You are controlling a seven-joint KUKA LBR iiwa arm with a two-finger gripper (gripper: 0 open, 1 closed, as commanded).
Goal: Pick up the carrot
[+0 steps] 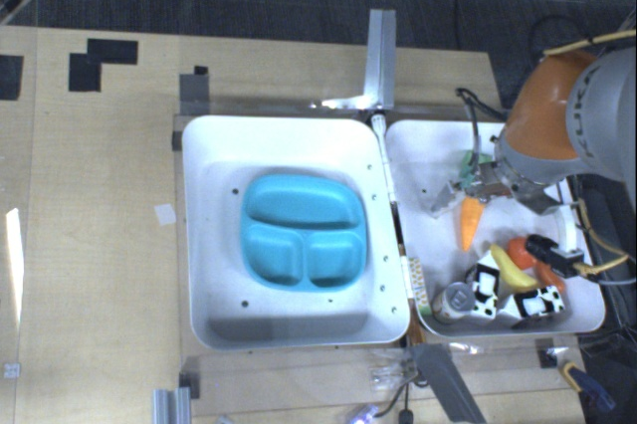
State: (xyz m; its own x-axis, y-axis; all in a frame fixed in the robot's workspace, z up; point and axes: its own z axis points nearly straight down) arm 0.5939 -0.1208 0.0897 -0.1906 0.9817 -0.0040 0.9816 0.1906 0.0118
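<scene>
The carrot (pixel 468 225) is orange, with a green leafy top (pixel 467 163), and it is in the right bin (pixel 430 153) near the middle. Its thick upper end is tucked between the fingers of my gripper (pixel 479 187), which reaches in from the right under the orange-banded wrist (pixel 542 118). The gripper is shut on that end, and the carrot's tip points down toward the front of the bin. A grey shadow (pixel 442 202) falls on the bin floor just left of it.
A blue divided tray (pixel 304 233) lies in the left bin (pixel 214 213). At the right bin's front right corner is a pile: a yellow banana (pixel 512 269), a red piece (pixel 520 247), black-and-white toys (pixel 486 285), and a metal cup (pixel 457 299).
</scene>
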